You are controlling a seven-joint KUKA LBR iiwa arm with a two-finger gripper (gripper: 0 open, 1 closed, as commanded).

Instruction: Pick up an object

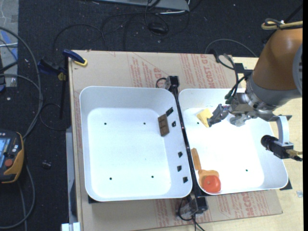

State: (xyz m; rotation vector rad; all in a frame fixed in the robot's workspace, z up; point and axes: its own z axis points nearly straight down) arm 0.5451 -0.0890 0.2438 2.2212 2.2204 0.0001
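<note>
The arm is reaching into the right bin (269,179). Its pincer (217,117) is hanging just beside the yellow block (204,116), and I cannot tell its state. I think it is lining up; next it needs to drop onto the block and squeeze.

blue clamp (73,57) at bench corner (upper left).
</note>
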